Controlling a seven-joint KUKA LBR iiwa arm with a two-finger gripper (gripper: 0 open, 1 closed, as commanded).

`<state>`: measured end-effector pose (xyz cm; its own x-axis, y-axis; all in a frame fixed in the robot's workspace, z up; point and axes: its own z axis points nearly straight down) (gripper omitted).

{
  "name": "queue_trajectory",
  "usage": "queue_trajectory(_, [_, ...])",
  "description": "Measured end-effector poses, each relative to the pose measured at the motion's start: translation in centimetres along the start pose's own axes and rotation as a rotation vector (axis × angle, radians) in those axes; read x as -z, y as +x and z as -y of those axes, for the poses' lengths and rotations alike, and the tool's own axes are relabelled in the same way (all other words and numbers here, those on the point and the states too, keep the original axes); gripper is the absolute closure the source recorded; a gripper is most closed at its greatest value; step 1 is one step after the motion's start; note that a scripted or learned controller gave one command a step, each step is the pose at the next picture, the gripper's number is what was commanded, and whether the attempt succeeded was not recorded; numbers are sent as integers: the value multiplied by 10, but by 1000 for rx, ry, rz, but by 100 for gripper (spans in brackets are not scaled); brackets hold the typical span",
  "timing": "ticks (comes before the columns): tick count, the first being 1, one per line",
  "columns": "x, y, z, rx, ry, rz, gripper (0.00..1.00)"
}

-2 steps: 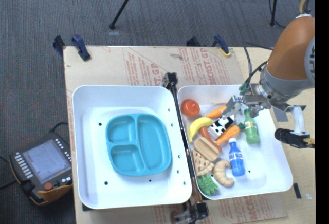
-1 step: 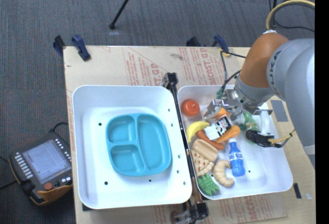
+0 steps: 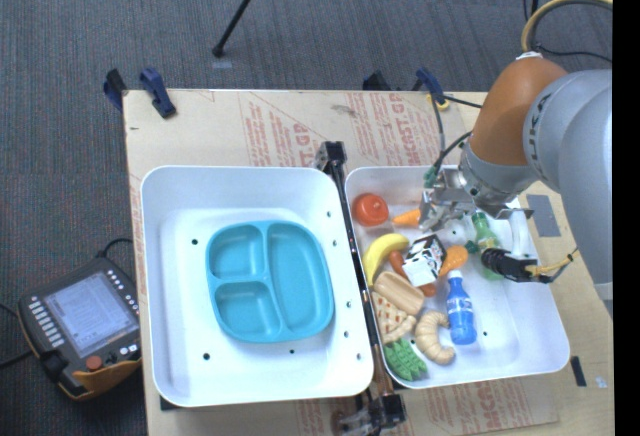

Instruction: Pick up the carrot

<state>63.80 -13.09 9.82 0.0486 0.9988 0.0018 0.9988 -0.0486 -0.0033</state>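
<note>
We see the small orange carrot in the right white bin, near its far edge, lying roughly left to right with its tip lost under the grey arm's gripper. Whether that gripper is open or closed, we cannot tell. A round red tomato sits just left of the carrot, a yellow banana below it. A blue bottle lies nearby, its label unreadable. The left white bin holds a blue divided plate.

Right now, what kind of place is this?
Probably a robot lab: a robot arm reaches over a white bin of toy food, boards are clamped down, and a control pad sits on carpet.
</note>
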Motion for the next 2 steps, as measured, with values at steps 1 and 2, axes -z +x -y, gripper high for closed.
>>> queue_trajectory(1, [0, 0, 0, 0, 0, 0, 0])
queue_trajectory(2, [-10, -40, -8, 63, -3, 3, 0])
